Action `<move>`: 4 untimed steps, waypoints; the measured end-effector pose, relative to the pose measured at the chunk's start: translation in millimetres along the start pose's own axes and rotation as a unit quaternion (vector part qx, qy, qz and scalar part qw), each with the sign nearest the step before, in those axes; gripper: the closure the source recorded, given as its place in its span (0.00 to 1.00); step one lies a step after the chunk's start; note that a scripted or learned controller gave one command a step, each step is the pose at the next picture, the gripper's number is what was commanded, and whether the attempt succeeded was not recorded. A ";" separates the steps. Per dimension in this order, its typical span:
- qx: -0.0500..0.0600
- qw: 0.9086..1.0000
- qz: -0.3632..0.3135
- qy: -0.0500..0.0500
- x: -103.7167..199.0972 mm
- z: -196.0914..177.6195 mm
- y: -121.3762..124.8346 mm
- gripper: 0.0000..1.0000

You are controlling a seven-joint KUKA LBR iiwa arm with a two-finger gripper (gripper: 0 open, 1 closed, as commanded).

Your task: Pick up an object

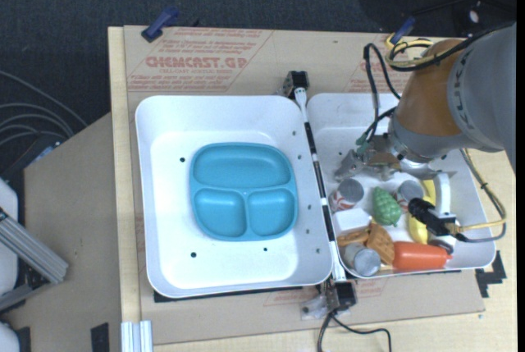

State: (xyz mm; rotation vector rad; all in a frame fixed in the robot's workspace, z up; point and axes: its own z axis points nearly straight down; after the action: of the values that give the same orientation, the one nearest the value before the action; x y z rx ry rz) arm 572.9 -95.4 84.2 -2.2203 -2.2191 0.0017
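Objects for picking are heaped in the right bin [328,108], in its lower half, toward the bottom of the camera view. A green bumpy toy [386,207] lies near the middle of the pile, with a yellow banana-like piece [418,221] just to its right and an orange carrot-shaped piece [420,256] below it, its long axis running roughly left to right along the near wall. Brown pieces [369,240] and a grey round item [363,261] are seen at the lower left of the heap, and another grey disc [350,192] sits to the left of the green toy.

The arm [459,96] is lowered over the upper part of the same bin, and the gripper [373,157] is seen as a dark metal cluster under the wrist. From that cluster the heap lies toward the bottom of the view; the grey disc and the green toy are judged the nearest candidates, just below it. Nothing is seen between the jaws, and whether they stand apart or together cannot be told, since they are blurred and partly covered by the wrist.

The left bin [156,194] holds a blue divided tray [244,190], well apart from the gripper and probably not the target.
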 end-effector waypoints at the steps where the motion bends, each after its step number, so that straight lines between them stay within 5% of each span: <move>1: -0.001 1.000 0.000 0.000 0.1 -10.0 0.4 1.00; 2: -0.001 1.000 0.000 0.000 0.1 -9.8 0.3 0.00; 4: -0.002 1.000 -0.001 -0.001 -3.3 -1.0 93.9 0.00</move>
State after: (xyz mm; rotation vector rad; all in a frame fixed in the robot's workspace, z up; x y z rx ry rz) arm 666.8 -98.8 85.0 -2.2212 -2.2239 -0.0009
